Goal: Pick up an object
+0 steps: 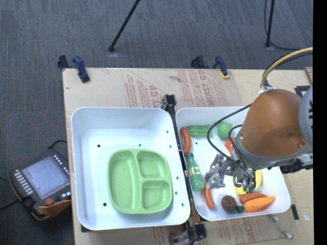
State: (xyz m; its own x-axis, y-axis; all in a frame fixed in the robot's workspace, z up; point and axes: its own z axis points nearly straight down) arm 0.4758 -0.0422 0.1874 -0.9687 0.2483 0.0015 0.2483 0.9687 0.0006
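Note:
My gripper (228, 178) hangs low in the right bin (204, 111), under the orange band of the wrist. Toy food lies around it: a green bottle (193, 170) to its left, a small orange carrot (209, 198) just below its left finger, a yellow piece (244, 187) partly hidden under it, a brown round piece (229, 203), and a big orange carrot (259, 202) at the bin's front right. Farther back lie an orange sausage (185, 139), a green cucumber (200, 131) and a green ball (224, 130). Nothing shows clearly between the fingers.
The left bin (87, 137) holds a light green divided tray (139, 180). A black clamp bar (176, 131) runs between the bins. A teach pendant (41, 180) lies on the floor at the left. Blue clamps (80, 68) grip the bench's far edge.

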